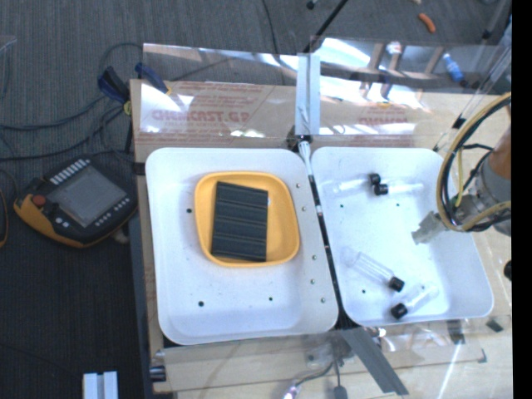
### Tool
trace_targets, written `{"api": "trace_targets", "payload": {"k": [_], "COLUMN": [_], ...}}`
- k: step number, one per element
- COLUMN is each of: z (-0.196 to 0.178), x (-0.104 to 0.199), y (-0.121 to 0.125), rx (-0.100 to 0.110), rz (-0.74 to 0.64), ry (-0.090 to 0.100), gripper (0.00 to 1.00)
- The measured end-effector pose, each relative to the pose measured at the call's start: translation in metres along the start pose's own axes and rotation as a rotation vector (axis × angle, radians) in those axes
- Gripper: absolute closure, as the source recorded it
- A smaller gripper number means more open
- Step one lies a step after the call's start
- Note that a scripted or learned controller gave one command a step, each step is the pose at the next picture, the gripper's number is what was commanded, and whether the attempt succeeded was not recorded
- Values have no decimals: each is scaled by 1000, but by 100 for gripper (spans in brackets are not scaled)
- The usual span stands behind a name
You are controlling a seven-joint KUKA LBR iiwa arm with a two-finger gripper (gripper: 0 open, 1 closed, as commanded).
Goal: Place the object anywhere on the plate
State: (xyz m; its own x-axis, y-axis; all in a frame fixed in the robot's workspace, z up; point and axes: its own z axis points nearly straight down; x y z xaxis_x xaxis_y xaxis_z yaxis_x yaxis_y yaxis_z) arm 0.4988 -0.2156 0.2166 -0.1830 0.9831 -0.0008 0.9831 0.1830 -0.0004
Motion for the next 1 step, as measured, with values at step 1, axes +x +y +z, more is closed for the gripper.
{"api": "trace_targets", "payload": {"k": [1], "z": [0], "x": [0], "y": [0], "rx": [0], "rz": [0], "ry": [0], "gripper": [0]}}
